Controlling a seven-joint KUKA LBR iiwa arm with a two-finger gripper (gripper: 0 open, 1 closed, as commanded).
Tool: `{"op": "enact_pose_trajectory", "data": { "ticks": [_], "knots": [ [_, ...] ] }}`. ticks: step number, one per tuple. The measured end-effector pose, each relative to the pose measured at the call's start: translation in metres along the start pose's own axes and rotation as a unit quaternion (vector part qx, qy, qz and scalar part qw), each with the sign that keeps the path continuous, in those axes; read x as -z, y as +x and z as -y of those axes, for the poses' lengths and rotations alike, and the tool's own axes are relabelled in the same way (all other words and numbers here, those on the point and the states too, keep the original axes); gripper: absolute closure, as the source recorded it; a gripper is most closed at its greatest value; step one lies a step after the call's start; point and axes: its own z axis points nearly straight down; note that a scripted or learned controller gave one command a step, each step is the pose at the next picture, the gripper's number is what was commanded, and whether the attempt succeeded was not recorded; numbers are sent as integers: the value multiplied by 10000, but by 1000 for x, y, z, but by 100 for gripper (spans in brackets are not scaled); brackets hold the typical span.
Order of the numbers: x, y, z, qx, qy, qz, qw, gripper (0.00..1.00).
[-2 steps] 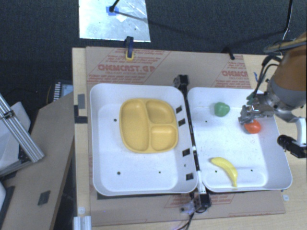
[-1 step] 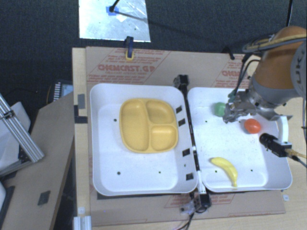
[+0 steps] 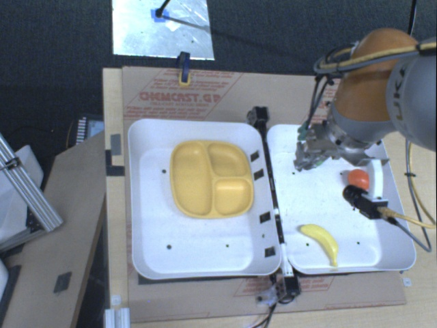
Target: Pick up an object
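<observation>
**Claw low over the right bin, 2 objects within reach**

The gripper hangs low in the right bin, apparently searching for a pick; its grip state cannot be told. The banana lies below it, near the front; the orange object sits just right. The arm bends in from the right, wrist pointing down.

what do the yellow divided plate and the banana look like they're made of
The divided plate looks like molded plastic: one even yellow, smooth rounded walls between its three compartments, a dull sheen. The banana in the right bin looks smooth and evenly yellow, perhaps a plastic toy, but the view is too coarse to rule out real fruit.
</observation>
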Motion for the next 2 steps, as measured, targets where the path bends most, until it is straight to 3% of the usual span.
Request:
{"op": "enact_pose_trajectory", "data": {
  "ticks": [2],
  "knots": [
    [-16, 111, 6, -2, 7, -2, 10000, 100]
  ]
}}
